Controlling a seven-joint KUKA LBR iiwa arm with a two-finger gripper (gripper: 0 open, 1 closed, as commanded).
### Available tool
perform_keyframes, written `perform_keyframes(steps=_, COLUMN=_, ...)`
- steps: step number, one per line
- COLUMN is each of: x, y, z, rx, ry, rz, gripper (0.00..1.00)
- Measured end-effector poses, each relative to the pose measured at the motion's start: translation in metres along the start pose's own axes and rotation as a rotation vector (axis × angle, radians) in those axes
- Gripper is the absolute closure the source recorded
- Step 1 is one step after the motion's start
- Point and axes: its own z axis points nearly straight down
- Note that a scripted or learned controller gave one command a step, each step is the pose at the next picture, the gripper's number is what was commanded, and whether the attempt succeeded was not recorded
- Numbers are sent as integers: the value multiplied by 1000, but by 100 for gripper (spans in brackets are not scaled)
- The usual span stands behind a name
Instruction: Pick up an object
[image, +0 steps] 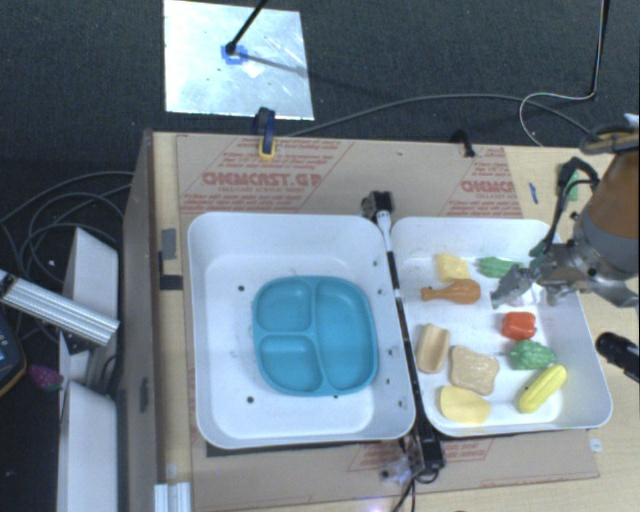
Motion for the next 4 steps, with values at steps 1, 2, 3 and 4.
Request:
perform_keyframes(steps=1, x=-60, y=47, z=138, rx=4, ry=1, rz=2, gripper=0)
perform_keyframes(steps=2, x=-48, y=24, z=150, rx=0, ry=0, rz=2, gripper=0)
perform_keyframes(steps=3, x=-9, y=78, z=150, rx=-2, ry=0, rz=-1, gripper=0)
perform_keyframes(steps=4, x=-34, y=45, z=150, rx=1, ry=-1, rz=2, gripper=0)
